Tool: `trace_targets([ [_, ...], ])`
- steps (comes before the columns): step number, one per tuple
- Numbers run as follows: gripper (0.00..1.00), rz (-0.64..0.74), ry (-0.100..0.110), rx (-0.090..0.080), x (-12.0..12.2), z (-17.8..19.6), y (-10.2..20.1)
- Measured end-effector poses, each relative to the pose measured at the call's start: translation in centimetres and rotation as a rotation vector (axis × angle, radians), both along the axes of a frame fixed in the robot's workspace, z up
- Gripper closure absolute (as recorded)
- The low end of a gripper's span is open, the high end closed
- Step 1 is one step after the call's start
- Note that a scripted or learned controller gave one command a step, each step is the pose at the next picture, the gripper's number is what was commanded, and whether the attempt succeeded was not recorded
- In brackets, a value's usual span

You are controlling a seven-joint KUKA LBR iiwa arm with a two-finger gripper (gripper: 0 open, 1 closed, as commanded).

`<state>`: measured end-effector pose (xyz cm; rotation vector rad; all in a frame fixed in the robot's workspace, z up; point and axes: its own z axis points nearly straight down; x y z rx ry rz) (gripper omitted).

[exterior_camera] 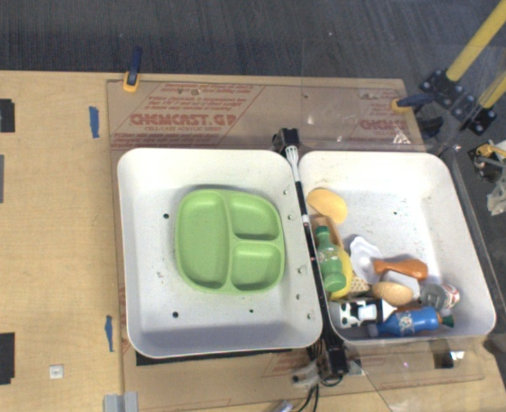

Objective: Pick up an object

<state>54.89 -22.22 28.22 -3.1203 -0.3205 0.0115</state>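
Observation:
The right bin (407, 174) holds a cluster of small objects along its left and front sides. A tan spoon-like piece (326, 202) lies near the divider. Below it a green bottle (329, 263) rests beside a yellow item (346, 269). An orange-brown handle piece (403, 269) and a tan potato-shaped object (394, 293) sit in the middle front. A blue bottle (416, 321) and a black-and-white toy (356, 312) lie along the front wall. A white crumpled piece (363, 251) is among them.
The left bin (146, 230) carries a green divided plate (230, 240). A black-and-white clamp bar (294, 166) runs between the bins. Yellow-and-black stand legs (472, 58) rise at the upper right, past the bench edge.

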Motion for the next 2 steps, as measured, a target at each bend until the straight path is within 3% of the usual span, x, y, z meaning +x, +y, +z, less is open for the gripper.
trace_targets([
  [1,1.00,0.003,0.000,-0.001,0.1,1.0,0.1],
  [2,1.00,0.010,-0.001,0.000,-4.9,-1.7,-0.1],
])
